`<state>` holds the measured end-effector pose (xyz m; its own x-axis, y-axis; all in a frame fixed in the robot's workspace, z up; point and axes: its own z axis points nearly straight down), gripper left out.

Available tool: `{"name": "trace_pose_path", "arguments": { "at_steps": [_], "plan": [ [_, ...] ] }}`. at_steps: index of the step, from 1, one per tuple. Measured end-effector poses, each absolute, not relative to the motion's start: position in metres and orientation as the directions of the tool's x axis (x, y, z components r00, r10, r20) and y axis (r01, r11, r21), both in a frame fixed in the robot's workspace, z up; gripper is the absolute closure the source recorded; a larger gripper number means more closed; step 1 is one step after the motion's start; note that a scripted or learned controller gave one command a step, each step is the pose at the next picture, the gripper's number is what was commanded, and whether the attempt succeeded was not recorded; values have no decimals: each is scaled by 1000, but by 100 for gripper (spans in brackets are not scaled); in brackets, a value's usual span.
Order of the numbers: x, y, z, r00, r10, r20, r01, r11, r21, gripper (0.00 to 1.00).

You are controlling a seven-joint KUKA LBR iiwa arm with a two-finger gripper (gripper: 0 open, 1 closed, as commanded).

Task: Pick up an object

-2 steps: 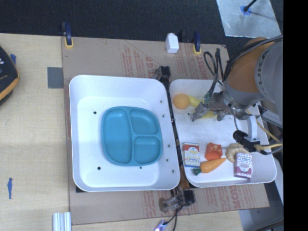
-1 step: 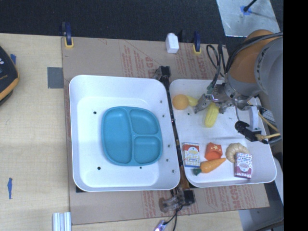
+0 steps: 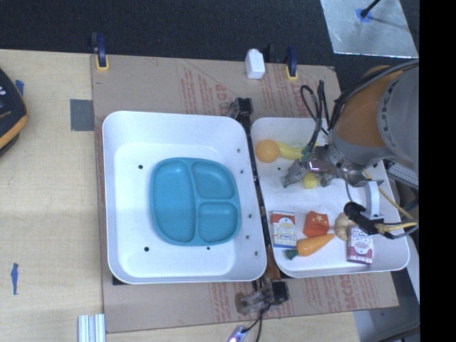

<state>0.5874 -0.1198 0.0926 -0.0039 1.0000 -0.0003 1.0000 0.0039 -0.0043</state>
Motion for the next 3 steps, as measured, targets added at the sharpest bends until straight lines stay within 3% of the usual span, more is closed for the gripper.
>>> {"name": "trace_pose_path", "arguments": {
  "at_steps": [1,2,3],
  "plan": [
    [587,-121,103,-5,1000,-1,1000,5,-6,100],
    [587,-121,103,-6,1000,-1,1000,6,-6,0],
    [506,-117,91,-5,1000,0,1000,5,-5,0]
  ]
}}
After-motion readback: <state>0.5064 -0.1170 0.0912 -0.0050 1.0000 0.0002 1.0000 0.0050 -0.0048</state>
